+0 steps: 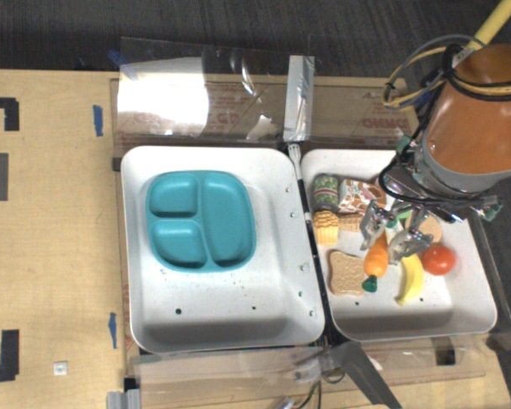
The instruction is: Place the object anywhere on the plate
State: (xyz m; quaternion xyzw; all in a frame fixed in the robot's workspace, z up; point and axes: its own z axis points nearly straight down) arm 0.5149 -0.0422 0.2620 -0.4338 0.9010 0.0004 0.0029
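A teal plate with three compartments lies in the left white bin and has nothing on it. My gripper hangs low over the right bin, under the orange wrist. It is open, its metal fingers spread apart. An orange toy carrot with a green tip lies just below and between them, over the edge of a bread slice. I cannot tell whether the fingers touch the carrot.
The right bin is crowded with toy foods. A yellow banana and a red tomato lie right of the carrot. A green can, a waffle-like piece and a printed packet lie at the back left. A ridge divides the bins.
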